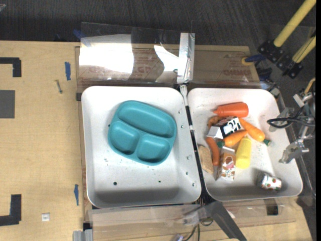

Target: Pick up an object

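The right white bin (286, 185) holds a heap of toy food. An orange carrot (231, 108) lies at the back of the heap, and a second orange piece (252, 131) slants to its right. A black-and-white box (229, 126) sits between them. In front are a yellow piece (244, 153), a small red-and-white carton (228, 167), a thin orange-red stick (214, 150) and a tan slice (205, 157). A small white can with red spots (271, 183) lies apart at the bin's front right.
The left white bin (100, 185) holds a teal divided plate (142, 131). Clear plastic sheeting (150, 59) and a cardboard wall stand behind both bins. Cables and a metal bracket (296, 147) hang at the right bin's right rim. Yellow bars (298, 16) cross the top right.
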Tool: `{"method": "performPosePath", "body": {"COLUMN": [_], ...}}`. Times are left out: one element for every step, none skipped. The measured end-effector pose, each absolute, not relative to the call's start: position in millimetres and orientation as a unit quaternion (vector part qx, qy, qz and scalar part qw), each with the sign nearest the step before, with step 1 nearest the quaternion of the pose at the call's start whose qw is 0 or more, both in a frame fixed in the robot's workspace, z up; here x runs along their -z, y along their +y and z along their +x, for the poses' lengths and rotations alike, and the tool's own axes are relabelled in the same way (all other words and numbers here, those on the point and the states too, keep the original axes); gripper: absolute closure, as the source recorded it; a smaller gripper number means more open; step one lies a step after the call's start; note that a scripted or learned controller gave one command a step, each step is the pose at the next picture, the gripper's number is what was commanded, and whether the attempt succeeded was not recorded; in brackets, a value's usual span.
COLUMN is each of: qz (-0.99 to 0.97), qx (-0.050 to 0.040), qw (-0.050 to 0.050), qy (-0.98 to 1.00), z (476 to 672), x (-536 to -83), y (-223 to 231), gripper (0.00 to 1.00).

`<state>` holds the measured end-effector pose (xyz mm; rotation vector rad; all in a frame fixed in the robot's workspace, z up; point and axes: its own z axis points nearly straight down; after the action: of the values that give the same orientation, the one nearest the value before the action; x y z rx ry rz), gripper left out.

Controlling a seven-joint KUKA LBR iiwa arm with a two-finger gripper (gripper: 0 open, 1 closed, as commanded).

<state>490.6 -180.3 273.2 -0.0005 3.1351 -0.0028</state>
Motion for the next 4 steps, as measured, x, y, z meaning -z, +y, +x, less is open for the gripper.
{"method": "performPosePath", "body": {"qz": [-0.028, 0.005, 0.088, 0.116], "qx": [0.0006, 0.0028, 0.0011, 0.0037], "qw": [0.005, 0.005, 0.007, 0.008], "qy": [1.000, 1.000, 0.996, 0.993], "z": [514.6, 563.3, 508.0, 575.7], "x": [-125, -108, -90, -90], "y": [-177, -133, -112, -97], "gripper": [0.00, 0.00, 0.00, 0.00]}}
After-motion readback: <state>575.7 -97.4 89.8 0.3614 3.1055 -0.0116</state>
